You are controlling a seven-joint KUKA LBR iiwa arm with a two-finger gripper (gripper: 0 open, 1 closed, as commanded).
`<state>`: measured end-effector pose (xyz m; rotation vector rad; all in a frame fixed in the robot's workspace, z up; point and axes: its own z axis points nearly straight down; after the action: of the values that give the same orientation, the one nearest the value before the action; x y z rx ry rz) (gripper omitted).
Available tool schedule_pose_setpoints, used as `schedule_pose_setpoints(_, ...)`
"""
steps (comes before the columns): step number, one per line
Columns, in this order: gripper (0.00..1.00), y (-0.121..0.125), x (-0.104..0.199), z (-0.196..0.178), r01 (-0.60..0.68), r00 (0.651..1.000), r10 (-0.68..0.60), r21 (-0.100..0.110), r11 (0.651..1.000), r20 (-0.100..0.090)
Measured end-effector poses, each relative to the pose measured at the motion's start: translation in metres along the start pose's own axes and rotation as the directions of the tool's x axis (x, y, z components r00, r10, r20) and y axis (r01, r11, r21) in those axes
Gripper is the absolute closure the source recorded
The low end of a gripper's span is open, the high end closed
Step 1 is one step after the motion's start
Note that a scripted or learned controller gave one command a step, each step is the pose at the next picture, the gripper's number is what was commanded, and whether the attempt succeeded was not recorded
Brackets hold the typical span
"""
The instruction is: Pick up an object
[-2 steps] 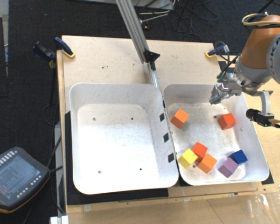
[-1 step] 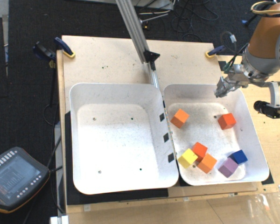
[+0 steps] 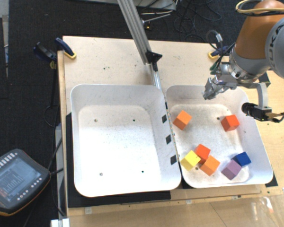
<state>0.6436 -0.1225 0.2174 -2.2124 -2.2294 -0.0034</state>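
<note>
Nearest the camera, a purple block (image 3: 231,169), a blue block (image 3: 242,159), two orange blocks (image 3: 210,165) and a yellow block (image 3: 190,160) are crowding the front of the right bin (image 3: 262,174), probably too tightly packed for an easy grasp. Farther back, an orange cube (image 3: 182,119) and a red-orange cube (image 3: 230,122) are sitting well apart, likely simpler targets. All look matte and sharp-edged. The left bin (image 3: 80,98) is lying beside them. Farthest, the gripper (image 3: 211,92) is hovering over the bin's back rim, carrying nothing; its opening I cannot tell.

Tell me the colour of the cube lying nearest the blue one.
Purple. The cube sits just beside the blue cube in the camera view.
</note>
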Motion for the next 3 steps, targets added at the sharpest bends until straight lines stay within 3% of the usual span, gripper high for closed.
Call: schedule_pose_setpoints(3, 1.00, -0.036, 0.145, -0.010, 0.001, 1.000, -0.001, 0.000, 1.000, 0.000)
